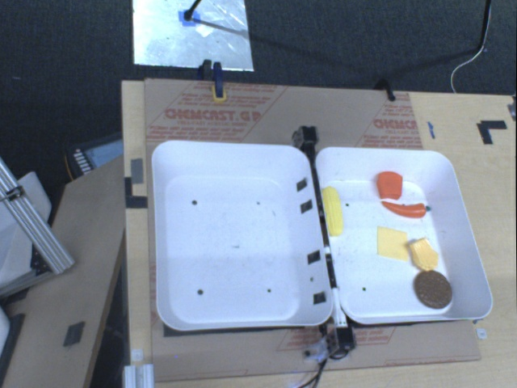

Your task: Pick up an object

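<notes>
Six items in right bin (464, 217), corn cob (332, 210) lengthwise (perhaps upright-pointing)

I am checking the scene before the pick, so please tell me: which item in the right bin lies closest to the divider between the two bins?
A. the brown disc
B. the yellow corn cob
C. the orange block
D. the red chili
B: the corn cob lies along the right bin's left wall, next to the divider, while the other items lie farther right.
</notes>
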Controlling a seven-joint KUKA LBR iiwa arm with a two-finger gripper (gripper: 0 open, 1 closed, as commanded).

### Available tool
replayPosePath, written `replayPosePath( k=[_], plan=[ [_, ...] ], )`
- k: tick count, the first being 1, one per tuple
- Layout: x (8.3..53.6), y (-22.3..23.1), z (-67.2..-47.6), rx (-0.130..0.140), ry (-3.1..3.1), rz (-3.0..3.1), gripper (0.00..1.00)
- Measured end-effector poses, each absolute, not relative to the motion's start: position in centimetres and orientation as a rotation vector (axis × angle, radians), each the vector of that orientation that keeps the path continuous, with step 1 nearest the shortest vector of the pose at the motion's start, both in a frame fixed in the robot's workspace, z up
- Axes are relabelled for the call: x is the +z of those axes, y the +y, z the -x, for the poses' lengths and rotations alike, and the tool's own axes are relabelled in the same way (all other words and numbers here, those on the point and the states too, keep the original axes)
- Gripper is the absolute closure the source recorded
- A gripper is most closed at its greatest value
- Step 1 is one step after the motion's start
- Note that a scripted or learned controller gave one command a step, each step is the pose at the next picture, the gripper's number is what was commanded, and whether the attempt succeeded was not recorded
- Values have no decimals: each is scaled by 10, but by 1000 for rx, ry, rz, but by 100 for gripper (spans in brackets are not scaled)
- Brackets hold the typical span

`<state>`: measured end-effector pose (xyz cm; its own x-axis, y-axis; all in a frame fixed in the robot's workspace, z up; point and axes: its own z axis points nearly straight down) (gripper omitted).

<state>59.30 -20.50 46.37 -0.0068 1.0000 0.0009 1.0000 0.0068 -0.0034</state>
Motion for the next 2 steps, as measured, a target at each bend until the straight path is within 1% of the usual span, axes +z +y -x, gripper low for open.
replayPosePath(
  k=[1, 2],
  plan=[
    [540, -205, -650, -8, -2238, 2223, 100],
    [536, -206, -648, -2, -2230, 2219, 0]
  ],
)
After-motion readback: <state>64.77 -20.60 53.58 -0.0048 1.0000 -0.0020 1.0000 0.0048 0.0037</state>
